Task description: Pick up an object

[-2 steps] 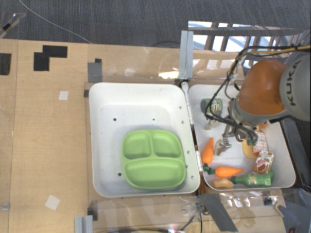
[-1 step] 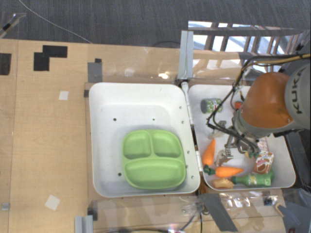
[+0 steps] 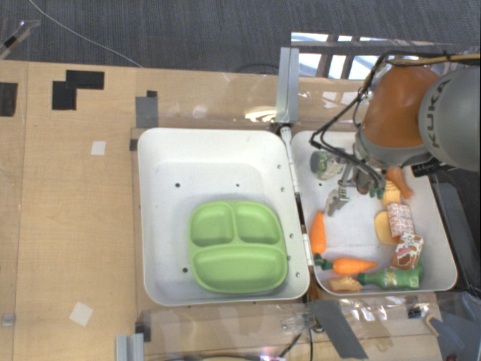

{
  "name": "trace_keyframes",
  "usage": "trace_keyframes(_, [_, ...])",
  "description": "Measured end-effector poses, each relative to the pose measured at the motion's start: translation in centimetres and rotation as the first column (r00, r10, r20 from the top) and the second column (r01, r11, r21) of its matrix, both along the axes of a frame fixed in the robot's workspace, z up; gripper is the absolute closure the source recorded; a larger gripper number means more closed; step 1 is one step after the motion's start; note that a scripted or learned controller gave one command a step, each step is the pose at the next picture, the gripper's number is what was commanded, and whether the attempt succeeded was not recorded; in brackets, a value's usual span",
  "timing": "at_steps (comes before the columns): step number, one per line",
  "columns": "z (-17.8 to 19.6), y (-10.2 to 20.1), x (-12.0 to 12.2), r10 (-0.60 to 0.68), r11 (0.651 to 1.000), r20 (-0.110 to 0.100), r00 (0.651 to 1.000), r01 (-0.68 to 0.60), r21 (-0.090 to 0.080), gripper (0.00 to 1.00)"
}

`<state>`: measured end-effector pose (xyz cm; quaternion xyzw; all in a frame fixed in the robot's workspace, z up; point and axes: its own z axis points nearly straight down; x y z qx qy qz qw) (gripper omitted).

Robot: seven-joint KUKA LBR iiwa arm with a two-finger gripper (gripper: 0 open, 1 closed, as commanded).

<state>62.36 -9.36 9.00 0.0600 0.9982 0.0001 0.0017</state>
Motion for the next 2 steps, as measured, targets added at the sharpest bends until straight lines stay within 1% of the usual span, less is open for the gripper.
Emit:
trace_keyframes(1, [0.0, -0.7, -3.8, -0.068, 0.998, 0.012, 0.998, 0.068, 0.001, 0.00])
trace_keyframes(2, [0.1, 0.3, -7.7, -0.236, 0.972, 0.020, 0.972, 0.236, -0.001, 0.00])
